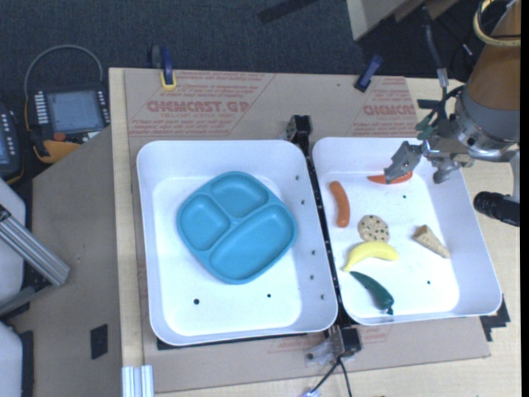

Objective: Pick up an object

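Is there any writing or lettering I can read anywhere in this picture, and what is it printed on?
"CHEMCAST" followed by what looks like "GP", in red, repeated on the brown protective paper covering the bench board, left of centre and again at the right.
The finer red lines around those words are too blurred to read.
The handheld screen at the left shows a display too small to read.

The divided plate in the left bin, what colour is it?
Light blue all over. The divided plate shows plainly in the camera view.

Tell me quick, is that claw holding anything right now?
Claw: cannot be told; it sits right over a red thing in the right bin.
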`<state>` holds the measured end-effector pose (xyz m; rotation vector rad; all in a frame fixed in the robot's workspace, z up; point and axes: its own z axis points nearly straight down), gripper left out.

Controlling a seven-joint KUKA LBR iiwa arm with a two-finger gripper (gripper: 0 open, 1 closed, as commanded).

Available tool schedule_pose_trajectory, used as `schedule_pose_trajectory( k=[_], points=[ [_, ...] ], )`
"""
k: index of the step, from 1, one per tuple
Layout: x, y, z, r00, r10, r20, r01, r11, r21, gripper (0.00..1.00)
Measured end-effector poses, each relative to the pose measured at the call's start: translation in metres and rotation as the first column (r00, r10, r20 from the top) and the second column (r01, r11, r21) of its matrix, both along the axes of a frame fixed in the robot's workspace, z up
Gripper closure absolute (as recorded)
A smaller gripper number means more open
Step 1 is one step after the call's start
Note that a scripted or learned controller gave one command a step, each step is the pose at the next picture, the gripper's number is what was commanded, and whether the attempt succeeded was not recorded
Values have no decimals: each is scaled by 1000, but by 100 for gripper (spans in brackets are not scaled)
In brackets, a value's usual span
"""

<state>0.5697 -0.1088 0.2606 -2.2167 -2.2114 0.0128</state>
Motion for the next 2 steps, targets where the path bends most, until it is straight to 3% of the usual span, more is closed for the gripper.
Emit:
schedule_pose_trajectory(
  k=[1,2],
  points=[
    [2,0,7,1000,3,13,-3,1000,-2,0],
    [0,4,-56,1000,2,6,-2,1000,0,0]
  ],
)
